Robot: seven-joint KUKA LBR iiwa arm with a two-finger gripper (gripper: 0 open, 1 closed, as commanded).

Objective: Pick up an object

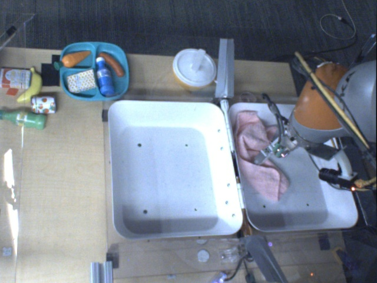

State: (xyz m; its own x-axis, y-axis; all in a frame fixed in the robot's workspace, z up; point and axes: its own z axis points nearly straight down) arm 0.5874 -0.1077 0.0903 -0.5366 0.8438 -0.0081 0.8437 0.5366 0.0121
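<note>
Here, pincer (272, 152) low in the right bin (312, 208), tips at the right-hand edge of the pink cloth (258, 158), apparently touching its folds; whether released or clenched cannot be told from this slanted overhead view, nor whether any fabric sits between the tips. Cloth crumpled against the bin's left wall, long axis running from the far rim toward the near side, bulk lying to the left of the pincer and slightly nearer the camera. Probably a short move leftward and down for a firmer bite. Left bin (168, 170) just beside, across the shared rims; blue tray (121, 63) and lidded cup (194, 68) well apart on the table (53, 187).
</note>
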